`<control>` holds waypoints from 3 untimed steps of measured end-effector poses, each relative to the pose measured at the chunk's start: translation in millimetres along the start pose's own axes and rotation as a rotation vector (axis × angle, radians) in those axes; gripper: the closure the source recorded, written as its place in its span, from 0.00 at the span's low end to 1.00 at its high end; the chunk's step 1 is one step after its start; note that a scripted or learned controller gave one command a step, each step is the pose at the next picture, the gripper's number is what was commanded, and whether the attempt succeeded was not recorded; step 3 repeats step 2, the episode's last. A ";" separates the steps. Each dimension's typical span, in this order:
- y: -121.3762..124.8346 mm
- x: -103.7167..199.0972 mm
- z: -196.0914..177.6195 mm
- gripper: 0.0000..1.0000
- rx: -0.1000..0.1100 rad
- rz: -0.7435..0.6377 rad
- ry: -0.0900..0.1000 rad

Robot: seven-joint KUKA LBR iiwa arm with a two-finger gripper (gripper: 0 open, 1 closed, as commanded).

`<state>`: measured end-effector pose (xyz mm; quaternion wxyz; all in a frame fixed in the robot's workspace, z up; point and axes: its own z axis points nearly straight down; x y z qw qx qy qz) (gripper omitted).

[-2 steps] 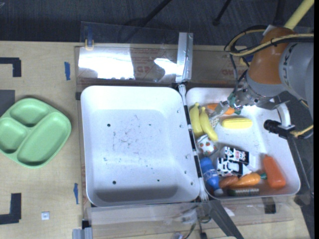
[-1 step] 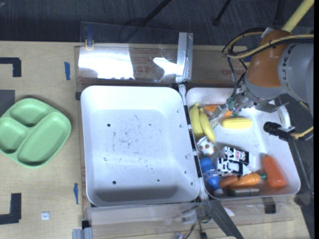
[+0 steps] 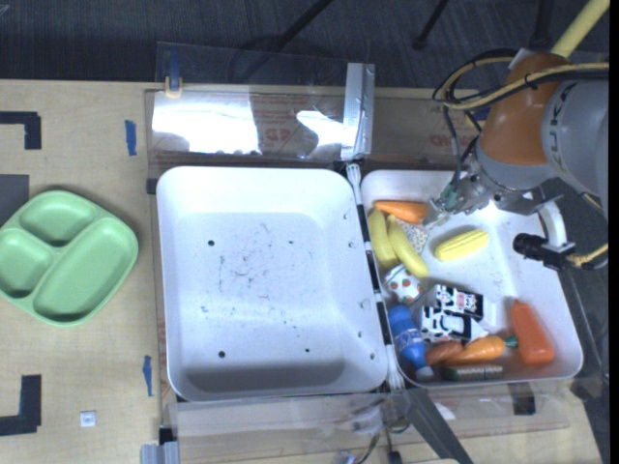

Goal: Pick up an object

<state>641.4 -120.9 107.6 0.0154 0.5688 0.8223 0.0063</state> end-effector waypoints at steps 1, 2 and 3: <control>0.0 0.1 0.1 0.00 0.000 0.000 0.000; 2.8 -30.9 21.7 0.00 0.024 0.153 0.013; 2.8 -30.9 21.7 0.00 0.024 0.153 0.013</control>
